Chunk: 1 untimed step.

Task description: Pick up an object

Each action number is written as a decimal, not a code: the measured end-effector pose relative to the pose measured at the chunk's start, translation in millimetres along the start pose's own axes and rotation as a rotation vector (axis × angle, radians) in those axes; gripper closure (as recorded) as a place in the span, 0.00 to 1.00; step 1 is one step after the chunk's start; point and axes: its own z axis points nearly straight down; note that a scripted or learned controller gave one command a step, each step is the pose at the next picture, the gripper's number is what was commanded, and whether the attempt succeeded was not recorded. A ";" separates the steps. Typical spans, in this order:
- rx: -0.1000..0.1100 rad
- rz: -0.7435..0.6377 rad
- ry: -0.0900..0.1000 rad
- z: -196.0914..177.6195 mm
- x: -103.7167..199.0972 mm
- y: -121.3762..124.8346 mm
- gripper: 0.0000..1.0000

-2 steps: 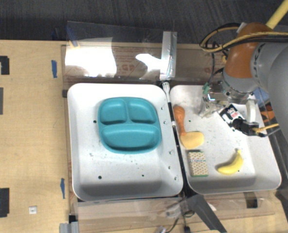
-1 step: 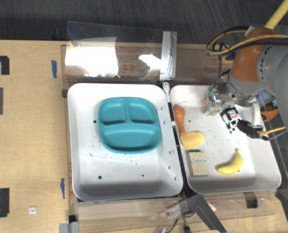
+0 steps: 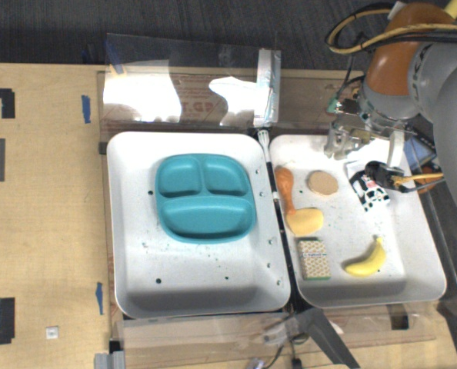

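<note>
1. The gripper [image 3: 338, 147] is hovering over the far end of the right bin [image 3: 421, 283], gripping nothing; whether it is spread, I cannot tell.
2. The cookie [image 3: 323, 182] is lying just near of it, the banana [image 3: 367, 258] well nearer.
3. Judging by this, it is approaching; next, descending squarely onto one object.

A teal divided tray [image 3: 205, 196] lies in the left bin [image 3: 128, 229]. The right bin [image 3: 413, 260] holds a banana [image 3: 367, 260], a tan round piece [image 3: 323, 182], perhaps bread, and other small items. The gripper [image 3: 365, 146] hangs over its far end.
</note>
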 end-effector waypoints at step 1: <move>0.010 0.089 -0.001 30.6 -30.7 -31.4 1.00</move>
